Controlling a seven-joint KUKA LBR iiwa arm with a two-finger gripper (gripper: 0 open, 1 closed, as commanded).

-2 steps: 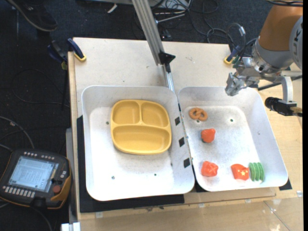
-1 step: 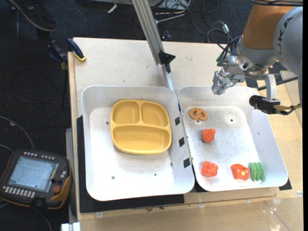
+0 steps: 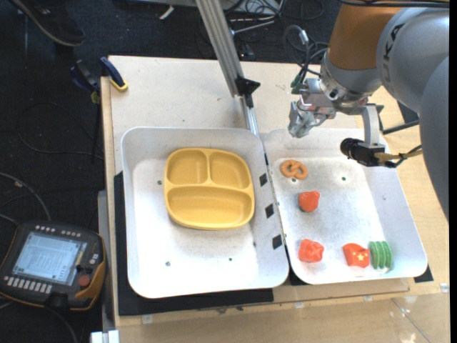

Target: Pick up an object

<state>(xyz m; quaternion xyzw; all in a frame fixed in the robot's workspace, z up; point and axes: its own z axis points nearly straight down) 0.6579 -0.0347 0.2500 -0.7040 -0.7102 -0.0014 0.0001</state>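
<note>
The hand hangs at the far rim of the right bin, near that bin's eleven o'clock corner, with the grey arm and its orange band rising behind it toward two o'clock. Whether the hand is wide or narrow cannot be told from this slant; its tips blur together against the rim, and nothing shows between them.

Closest to the hand, at its six o'clock and just inside the bin, lies a small brown pretzel. Further along the same line sits a red rounded piece, perhaps a toy strawberry, apart from the pretzel. Near the bin's front edge, at about six o'clock from the hand, rests a second red piece. At that piece's three o'clock lies a red-orange piece touching a green ribbed piece on its right side. None of these things touches the hand.

At the hand's eight o'clock, the left bin holds a yellow divided tray, set flat toward the bin's far half, with two small compartments at twelve o'clock and one long one at six. Both bins rest side by side on the pale counter. A metal pole slants up from between the bins toward eleven o'clock. Off the counter, at the picture's seven o'clock, lies a teach pendant with a lit screen.
</note>
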